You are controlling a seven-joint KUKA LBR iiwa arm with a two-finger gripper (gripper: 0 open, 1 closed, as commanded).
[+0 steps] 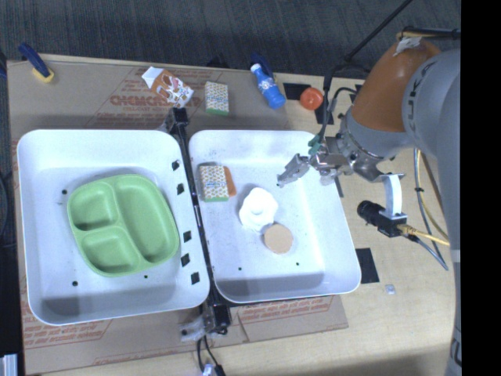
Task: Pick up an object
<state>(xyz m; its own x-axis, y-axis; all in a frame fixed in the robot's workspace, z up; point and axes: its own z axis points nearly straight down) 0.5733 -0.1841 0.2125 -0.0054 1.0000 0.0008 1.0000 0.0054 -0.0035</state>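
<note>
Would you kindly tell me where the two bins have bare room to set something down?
Right bin: its front strip below the tan disc is free, and the back-left corner. Its middle is crowded by the sponge, white cup and claw. Left bin: margins around the green tray.

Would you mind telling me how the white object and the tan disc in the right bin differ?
The white object is white and irregular in outline; the tan disc is light brown and round. The white object looks larger and lies closer to the gripper. Both rest on the floor of the right bin, close together.
</note>
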